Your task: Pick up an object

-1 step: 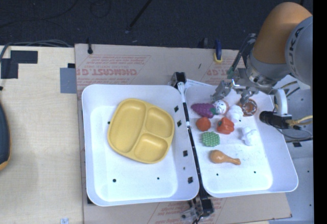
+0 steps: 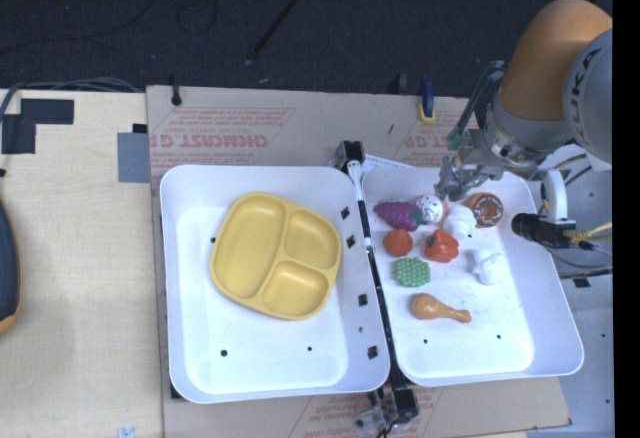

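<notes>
The hand point(image 2: 458, 178), grip state unclear, hovered over toy food point(image 2: 428, 244) near the right bin's point(image 2: 540, 346) far edge; a centred descent looked wisest

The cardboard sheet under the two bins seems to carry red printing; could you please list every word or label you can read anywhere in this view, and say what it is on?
"CHEMCRZT" is my best reading of the red print, upside down, on the cardboard sheet behind the left bin.
A second red print on the cardboard near the right bin: too blurred to read.
No other legible text.
</notes>
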